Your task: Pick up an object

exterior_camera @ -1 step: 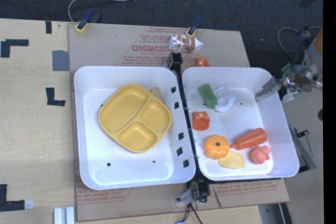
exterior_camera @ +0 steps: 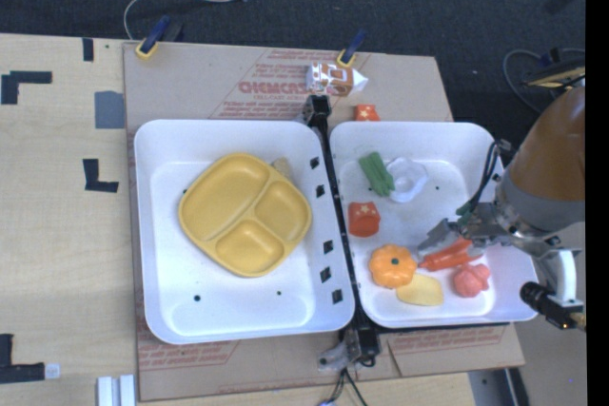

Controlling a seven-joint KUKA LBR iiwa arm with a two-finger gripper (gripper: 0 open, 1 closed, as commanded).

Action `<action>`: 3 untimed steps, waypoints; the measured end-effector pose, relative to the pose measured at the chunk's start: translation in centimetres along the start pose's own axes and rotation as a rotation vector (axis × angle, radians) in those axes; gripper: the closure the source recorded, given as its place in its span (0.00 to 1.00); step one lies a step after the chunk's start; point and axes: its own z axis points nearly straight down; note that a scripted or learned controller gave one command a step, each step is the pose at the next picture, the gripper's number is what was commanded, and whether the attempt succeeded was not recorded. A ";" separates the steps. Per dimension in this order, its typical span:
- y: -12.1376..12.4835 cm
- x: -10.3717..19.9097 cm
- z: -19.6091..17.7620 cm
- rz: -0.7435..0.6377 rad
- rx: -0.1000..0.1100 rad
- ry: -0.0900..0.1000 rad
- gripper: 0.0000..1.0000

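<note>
1. The hand (exterior_camera: 447, 238) sits low in the right white bin (exterior_camera: 481, 136), fingers spread open beside the long orange carrot-shaped toy (exterior_camera: 451, 255); centre on it before closing.
2. Near: one pale yellow piece (exterior_camera: 421, 291), one pink lump (exterior_camera: 470, 280), one orange pumpkin (exterior_camera: 391, 265).
3. Farther: one red pepper (exterior_camera: 363, 219), one green vegetable (exterior_camera: 376, 174); left, one yellow divided plate (exterior_camera: 245, 213).

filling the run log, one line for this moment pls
pincer low in right bin | over carrot | carrot not lifted | yellow tray in left bin

Plate (exterior_camera: 245, 214) in left bin (exterior_camera: 152, 299)
</note>
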 end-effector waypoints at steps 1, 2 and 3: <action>0.7 -5.1 6.5 -0.003 -0.019 -0.007 0.00; 10.0 -6.3 7.8 -0.004 -0.023 -0.011 0.00; 15.2 2.3 7.9 -0.009 -0.021 -0.007 0.00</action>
